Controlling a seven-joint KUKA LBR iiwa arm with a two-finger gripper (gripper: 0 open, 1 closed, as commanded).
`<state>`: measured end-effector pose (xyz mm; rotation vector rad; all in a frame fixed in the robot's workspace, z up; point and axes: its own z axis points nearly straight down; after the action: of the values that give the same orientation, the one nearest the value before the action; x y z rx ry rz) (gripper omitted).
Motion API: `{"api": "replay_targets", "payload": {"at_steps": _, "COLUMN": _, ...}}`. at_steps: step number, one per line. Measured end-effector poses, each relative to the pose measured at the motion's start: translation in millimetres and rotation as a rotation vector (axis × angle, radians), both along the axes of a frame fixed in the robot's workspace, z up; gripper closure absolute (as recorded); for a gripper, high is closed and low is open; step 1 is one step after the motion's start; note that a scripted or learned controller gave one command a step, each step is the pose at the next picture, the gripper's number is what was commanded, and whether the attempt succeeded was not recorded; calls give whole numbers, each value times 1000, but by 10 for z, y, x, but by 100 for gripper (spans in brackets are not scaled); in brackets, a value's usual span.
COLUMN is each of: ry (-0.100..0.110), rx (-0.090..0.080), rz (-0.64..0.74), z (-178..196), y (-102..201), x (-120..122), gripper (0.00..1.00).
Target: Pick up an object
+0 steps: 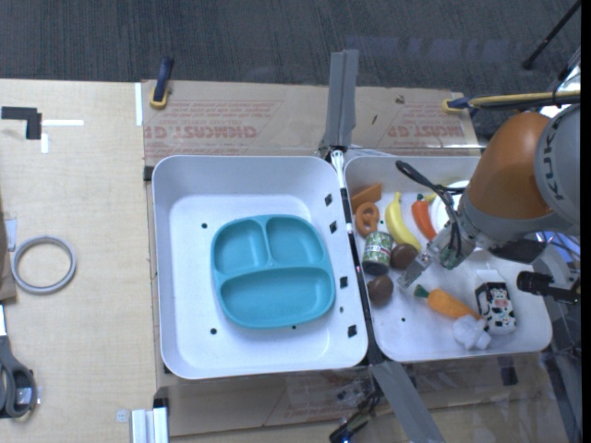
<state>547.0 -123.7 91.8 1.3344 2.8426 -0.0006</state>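
The right bin [522,340] holds several toy foods: a yellow banana [399,221], an orange ring [367,218], a green can [376,250], a brown ball [404,256], a darker brown piece [380,290], a carrot [445,304] and a black-and-white cow figure [496,305]. My gripper [417,273] reaches down into this bin from the right. It hangs between the brown ball and the carrot's green end, close to both. Nothing visibly hangs from it.
The left bin [175,247] carries a teal divided plate [274,270]. An orange wedge [367,195] and a red pepper [422,215] lie at the right bin's back. A grey tape roll [42,264] and scissors [14,390] rest on the bench at the far left.
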Motion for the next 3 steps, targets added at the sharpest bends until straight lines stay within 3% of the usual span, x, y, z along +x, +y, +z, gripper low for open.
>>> {"api": "replay_targets", "payload": {"at_steps": 1, "ry": 2, "rx": 1, "rz": -9, "z": -5, "y": 44, "x": -667, "gripper": 0}}
{"api": "replay_targets", "payload": {"at_steps": 2, "ry": 1, "rx": 0, "rz": -335, "z": 70, "y": 126, "x": -88, "gripper": 0}}
{"api": "replay_targets", "payload": {"at_steps": 3, "ry": 10, "rx": -3, "rz": -180, "z": -8, "y": 131, "x": 1096, "gripper": 0}}
